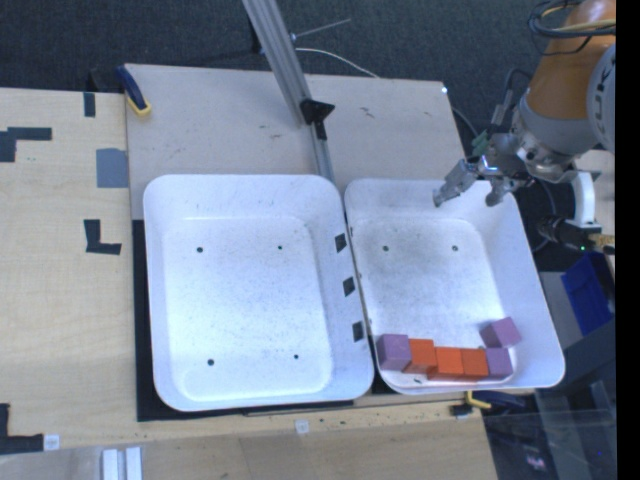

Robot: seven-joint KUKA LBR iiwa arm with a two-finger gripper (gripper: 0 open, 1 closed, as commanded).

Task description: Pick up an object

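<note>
The things to be picked are small blocks, purple and orange, gathered along the near edge of the right bin [520, 268]: a purple block [394, 350] at the left, orange blocks [448, 359] in a row beside it, a second purple block [499, 362] at the row's right end and a third purple block [503, 332] just behind that one. They are judged to be light and stiff (probably foam or wood, this cannot be told), with flat faces that should not slip much. The third purple block seems to stand a little free, so it is judged the easiest to take, by two opposite side faces. The others are touching each other and lie against the bin wall, which leaves little room for a finger. The tool [467, 186] is seen over the far right corner of the same bin, its two fingers spread apart and nothing between them, well apart from the blocks. The left bin [160, 268] holds no blocks, and a slanted metal rail [283, 53] crosses the worktop [220, 118] behind the bins.
</note>
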